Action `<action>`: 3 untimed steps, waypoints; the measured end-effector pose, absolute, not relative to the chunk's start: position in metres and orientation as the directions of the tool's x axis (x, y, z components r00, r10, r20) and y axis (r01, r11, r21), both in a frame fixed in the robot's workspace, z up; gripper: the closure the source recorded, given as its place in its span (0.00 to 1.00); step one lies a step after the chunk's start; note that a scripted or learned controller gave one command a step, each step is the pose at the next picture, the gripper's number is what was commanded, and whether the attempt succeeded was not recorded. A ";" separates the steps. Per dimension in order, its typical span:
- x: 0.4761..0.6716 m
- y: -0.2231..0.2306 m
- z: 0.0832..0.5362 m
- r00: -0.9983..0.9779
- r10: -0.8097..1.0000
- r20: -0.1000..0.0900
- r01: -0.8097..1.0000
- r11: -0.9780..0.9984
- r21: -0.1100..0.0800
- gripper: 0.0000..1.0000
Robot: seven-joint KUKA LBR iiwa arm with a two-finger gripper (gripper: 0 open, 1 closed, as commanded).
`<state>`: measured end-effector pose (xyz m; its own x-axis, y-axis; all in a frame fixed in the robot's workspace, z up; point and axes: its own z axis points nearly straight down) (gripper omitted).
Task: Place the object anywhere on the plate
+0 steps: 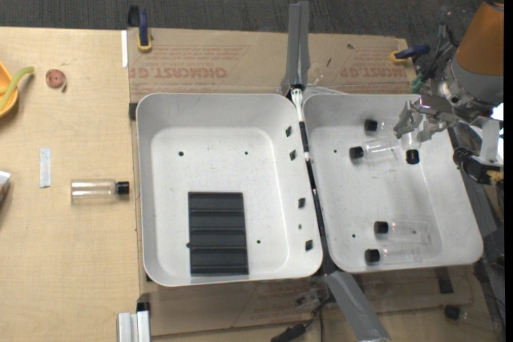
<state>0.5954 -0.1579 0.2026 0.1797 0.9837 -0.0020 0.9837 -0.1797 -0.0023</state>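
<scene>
Camera view from above the bench: how far along would you say you are?

— Barely begun, by my reckoning. The plate (216, 235), a dark ribbed slab lying in the near half of the left bin (160, 172), has nothing on it. Everything I might carry sits in the right bin (449, 204).

— Where is your gripper?

— My gripper (417, 126) hangs over the far right corner of the right bin, well apart from the plate. Whether it is wide or narrow I cannot tell; it is a small, cluttered shape from this angle, and I see nothing that I could call held.

— Which object is the one to move?

— Most likely the clear vial (375, 150) lying on its side just beside my gripper, its black cap pointing toward the left bin. Two more black caps lie close by, one beyond it and one nearer my gripper, though their glass is too faint to make out. Two more vials (398, 243) lie near the front wall.

— How does it look?

— Small, see-through, cylindrical, almost lost against the white floor apart from the cap. I judge it would roll easily.

— What is left?

— All of it: grasp, lift, cross the divide between the bins, set it down anywhere on the plate.
</scene>
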 end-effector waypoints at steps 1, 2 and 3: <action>0.595 -0.158 0.203 0.180 0.984 -0.002 0.984 -0.180 -0.002 0.00; 0.658 -0.190 0.252 0.049 0.999 -0.003 0.999 -0.049 0.000 0.00; 0.601 -0.221 0.334 0.028 1.000 -0.002 1.000 -0.028 -0.001 0.00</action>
